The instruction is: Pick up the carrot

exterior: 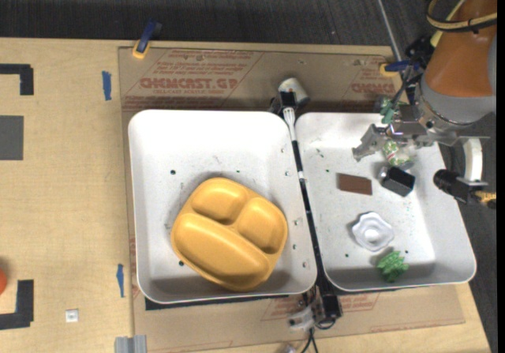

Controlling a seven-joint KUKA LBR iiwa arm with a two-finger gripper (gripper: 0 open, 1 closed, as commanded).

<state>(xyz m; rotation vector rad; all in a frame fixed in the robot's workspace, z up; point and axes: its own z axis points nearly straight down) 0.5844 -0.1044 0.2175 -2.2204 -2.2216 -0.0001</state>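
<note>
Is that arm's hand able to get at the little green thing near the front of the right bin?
Probably yes. The green piece lies uncovered, apart from the white lump, and the hand hangs over the same bin; the near wall might crowd it.

The arm [461, 67] has a broad orange band above a grey wrist ring. Yellow and black cables loop over its top, and a blue clip sits beside the band. The gripper [388, 142] is bare grey metal with angular parts and a small green-and-white patch near its middle.
</note>
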